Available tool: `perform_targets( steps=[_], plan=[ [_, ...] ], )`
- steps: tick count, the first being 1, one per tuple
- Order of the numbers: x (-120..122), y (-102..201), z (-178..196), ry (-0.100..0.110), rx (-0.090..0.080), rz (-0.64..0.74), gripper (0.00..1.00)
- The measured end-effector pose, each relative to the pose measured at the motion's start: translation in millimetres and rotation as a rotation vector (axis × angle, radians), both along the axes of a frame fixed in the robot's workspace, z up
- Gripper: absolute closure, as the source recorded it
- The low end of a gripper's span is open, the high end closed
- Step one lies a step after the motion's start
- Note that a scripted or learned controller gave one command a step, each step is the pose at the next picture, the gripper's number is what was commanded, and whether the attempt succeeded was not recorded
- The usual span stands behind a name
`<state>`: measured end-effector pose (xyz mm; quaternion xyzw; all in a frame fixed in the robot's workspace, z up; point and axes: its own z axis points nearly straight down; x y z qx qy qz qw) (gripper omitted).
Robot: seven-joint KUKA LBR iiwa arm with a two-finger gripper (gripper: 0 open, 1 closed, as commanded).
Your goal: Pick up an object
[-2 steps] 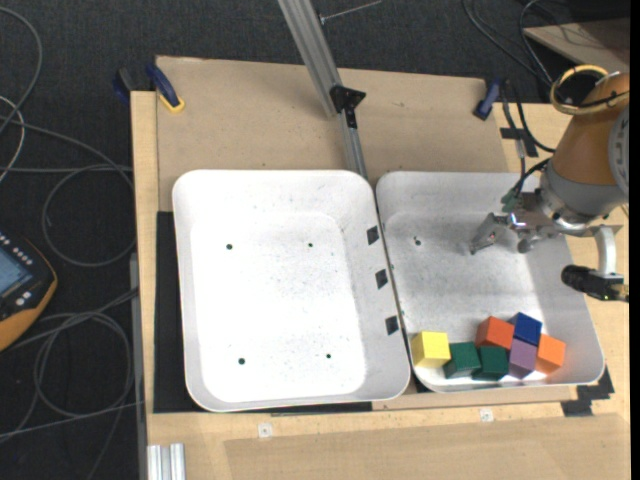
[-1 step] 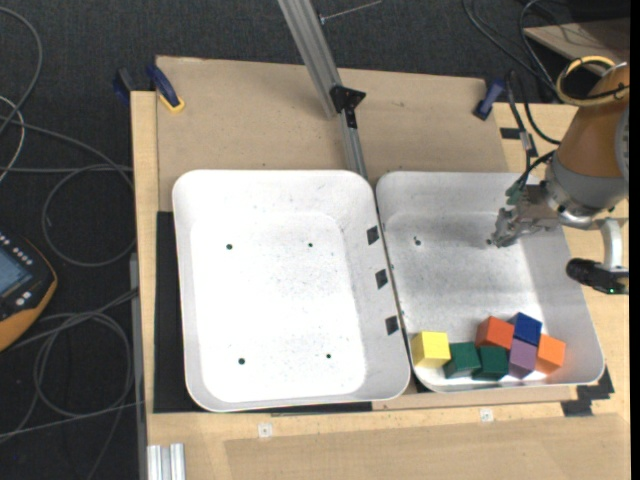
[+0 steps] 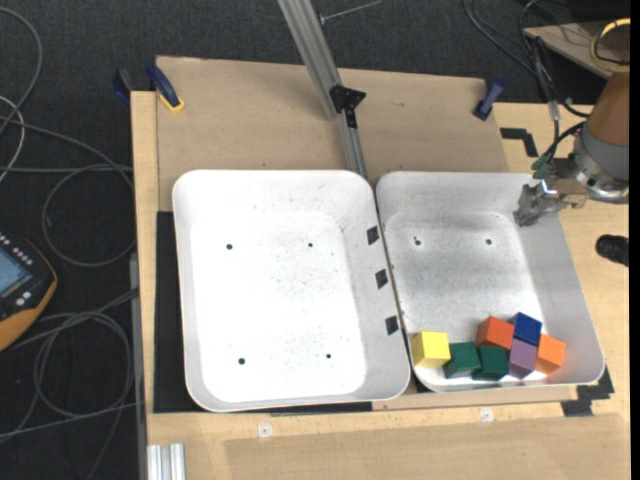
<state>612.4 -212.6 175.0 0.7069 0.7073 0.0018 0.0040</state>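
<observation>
White right bin (image 3: 560, 268) — blocks (image 3: 492, 347) at near edge, well apart from fingers (image 3: 528, 206).

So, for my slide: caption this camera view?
Gripper at right bin's far corner; colored blocks clustered along its near edge.

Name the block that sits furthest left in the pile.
The yellow block. It sits at the left end of the cluster in the right bin, beside a green block.

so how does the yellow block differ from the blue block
The yellow block sits at the left end of the cluster, with only the green block beside it; the blue block is packed among the others near the right end. Yellow lies nearer the bin's front wall, blue slightly further back. Both are small cubes in the right bin.
</observation>
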Motion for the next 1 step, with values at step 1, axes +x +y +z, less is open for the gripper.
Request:
perform_targets(
  steps=[1],
  plan=[
    [3.9, 6.4, 46.9, 0.000, 0.001, 0.002, 1.00]
  ],
)
